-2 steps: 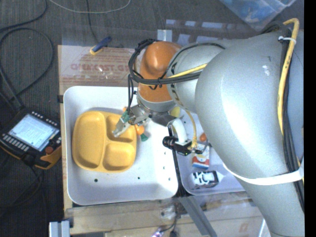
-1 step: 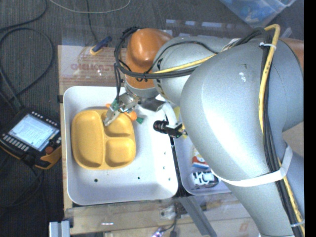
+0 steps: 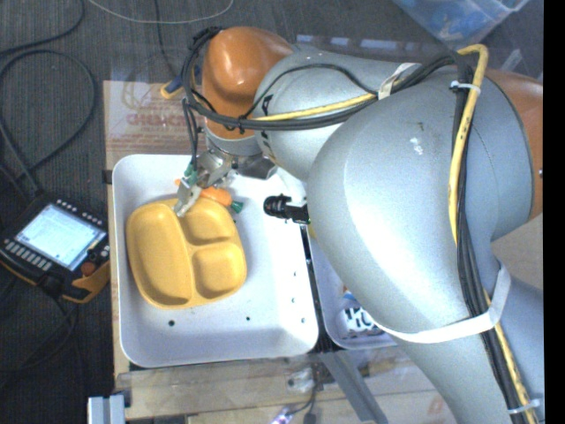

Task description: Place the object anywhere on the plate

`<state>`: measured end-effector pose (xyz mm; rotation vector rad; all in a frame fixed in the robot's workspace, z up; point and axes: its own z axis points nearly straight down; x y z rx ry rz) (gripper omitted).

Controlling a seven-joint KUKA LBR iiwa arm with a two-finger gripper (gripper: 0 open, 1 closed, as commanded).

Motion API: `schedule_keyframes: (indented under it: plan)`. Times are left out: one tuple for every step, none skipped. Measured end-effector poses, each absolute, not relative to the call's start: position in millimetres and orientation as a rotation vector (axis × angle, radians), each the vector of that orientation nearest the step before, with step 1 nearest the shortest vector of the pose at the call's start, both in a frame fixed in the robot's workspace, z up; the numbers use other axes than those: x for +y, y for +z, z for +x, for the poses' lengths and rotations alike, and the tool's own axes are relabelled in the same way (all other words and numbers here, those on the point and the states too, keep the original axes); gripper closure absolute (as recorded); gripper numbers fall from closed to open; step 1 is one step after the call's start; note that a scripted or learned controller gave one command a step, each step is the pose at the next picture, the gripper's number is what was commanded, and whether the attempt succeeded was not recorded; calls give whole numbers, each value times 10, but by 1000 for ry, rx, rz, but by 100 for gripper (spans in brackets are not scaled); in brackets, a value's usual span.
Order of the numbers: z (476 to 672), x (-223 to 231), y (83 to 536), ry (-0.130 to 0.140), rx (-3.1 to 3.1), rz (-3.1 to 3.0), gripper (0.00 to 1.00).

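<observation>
Left of centre, we see the hand (image 3: 190,193) at the yellow plate (image 3: 185,254) rim, beside a small orange object (image 3: 218,197); its grip we cannot tell. The object seems light, probably smooth; we would pinch its middle.

— What holds everything up?

— A bench (image 3: 124,113) with a brown top. Two white bins sit on it, side by side.

— Where are they?

— The left bin (image 3: 265,325) is easy to see. The right bin (image 3: 349,329) is mostly hidden under the big grey arm (image 3: 415,193).

— And beside the bench?

— A dark floor (image 3: 53,343).
</observation>
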<state>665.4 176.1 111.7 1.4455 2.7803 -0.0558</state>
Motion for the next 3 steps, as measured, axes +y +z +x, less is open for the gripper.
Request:
schedule_keyframes:
  plan:
    - [6684, 2206, 1313, -10, 2786, 1449, 0]
    - [6682, 2203, 1382, -18, 2785, 1449, 100]
    - [6682, 2201, 1381, -19, 2784, 1449, 0]
